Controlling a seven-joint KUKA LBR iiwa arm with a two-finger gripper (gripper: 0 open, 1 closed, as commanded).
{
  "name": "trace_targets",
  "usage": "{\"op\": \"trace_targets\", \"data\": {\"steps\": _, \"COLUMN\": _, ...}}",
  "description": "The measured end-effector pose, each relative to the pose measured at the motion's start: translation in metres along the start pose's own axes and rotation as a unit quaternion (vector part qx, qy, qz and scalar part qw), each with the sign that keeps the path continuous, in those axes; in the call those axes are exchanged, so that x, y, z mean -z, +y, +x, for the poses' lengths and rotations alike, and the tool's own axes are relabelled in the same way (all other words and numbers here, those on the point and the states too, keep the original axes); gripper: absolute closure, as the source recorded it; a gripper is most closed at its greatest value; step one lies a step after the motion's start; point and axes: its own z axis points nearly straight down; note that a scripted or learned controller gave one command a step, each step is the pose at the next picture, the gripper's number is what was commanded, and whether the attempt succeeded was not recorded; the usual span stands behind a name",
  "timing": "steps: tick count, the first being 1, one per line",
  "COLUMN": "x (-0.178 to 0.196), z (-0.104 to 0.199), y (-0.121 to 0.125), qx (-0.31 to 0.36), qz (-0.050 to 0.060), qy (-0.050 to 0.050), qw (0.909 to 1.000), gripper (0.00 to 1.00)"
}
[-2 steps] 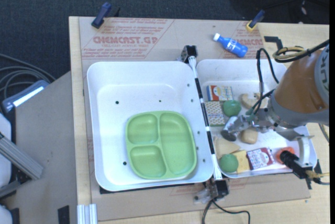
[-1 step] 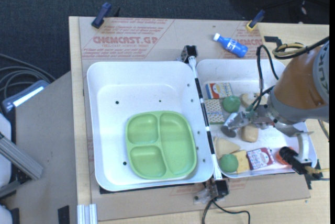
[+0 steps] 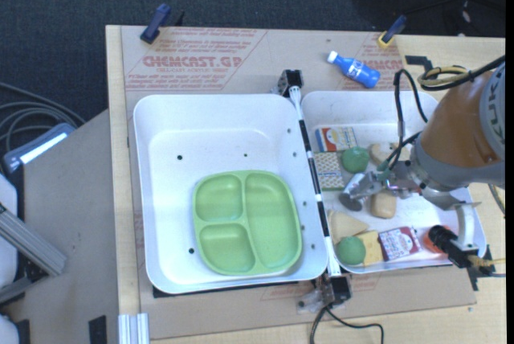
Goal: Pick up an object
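Note:
My gripper (image 3: 359, 188) hangs low over the middle of the right bin (image 3: 365, 104), its grey arm reaching in from the right. Just right of it lies a tan potato-like lump (image 3: 384, 206). A green ball (image 3: 354, 159) sits just behind the gripper, next to a second tan piece (image 3: 379, 152). A patterned card (image 3: 325, 170) lies to its left by the bin wall. In front of it are a pale yellow wedge (image 3: 356, 227), another green ball (image 3: 350, 251) and a red and white packet (image 3: 399, 243). Nothing is visibly held.
A small printed box (image 3: 336, 139) lies at the back of the right bin. The left bin (image 3: 161, 133) holds a green divided plate (image 3: 246, 222). A blue bottle (image 3: 354, 69) lies on the bench behind the right bin.

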Motion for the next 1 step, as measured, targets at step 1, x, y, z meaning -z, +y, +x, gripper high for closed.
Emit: {"op": "trace_targets", "data": {"steps": 1, "x": -0.0001, "z": -0.0004, "y": 0.0002, "qx": 0.0, "qz": -0.001, "qy": -0.001, "qw": 1.0, "gripper": 0.0}}
